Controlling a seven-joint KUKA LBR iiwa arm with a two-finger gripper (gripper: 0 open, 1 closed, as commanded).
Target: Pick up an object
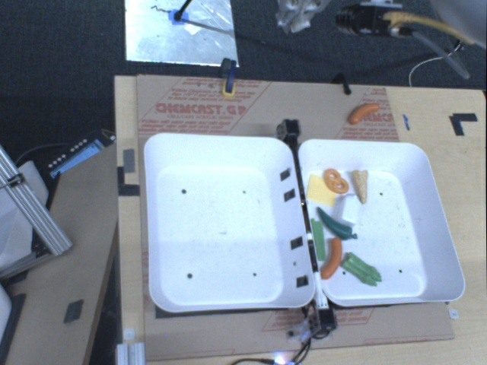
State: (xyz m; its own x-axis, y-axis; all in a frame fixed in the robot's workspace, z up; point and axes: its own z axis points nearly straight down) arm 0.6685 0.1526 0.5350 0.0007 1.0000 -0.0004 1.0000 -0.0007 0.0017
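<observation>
Two shallow white bins sat side by side on a desk [198, 105] covered with printed cardboard. The right bin [437, 226] held a small cluster of toy food, and it serves as the landmark here. Near that bin's left wall lay a yellow cheese slice [319, 191], with an orange pretzel [335, 180] touching its upper right edge and a tan wedge [359, 185] just beside the pretzel. Below these lay a dark green pepper [335, 225], an orange sausage [331, 258] and a green bean pod [361, 269], close together. A second orange sausage [364, 112] rested on the cardboard outside the right bin, beyond its far rim. The left bin [163, 219] stood against the right bin's left wall.

The claw [302, 10] hung high, well beyond the right bin's far rim, over dark floor; whether it was apart or together could not be told. Nothing appeared between it. The pick looked not yet begun: choosing, descending, gripping and lifting all remained.
</observation>
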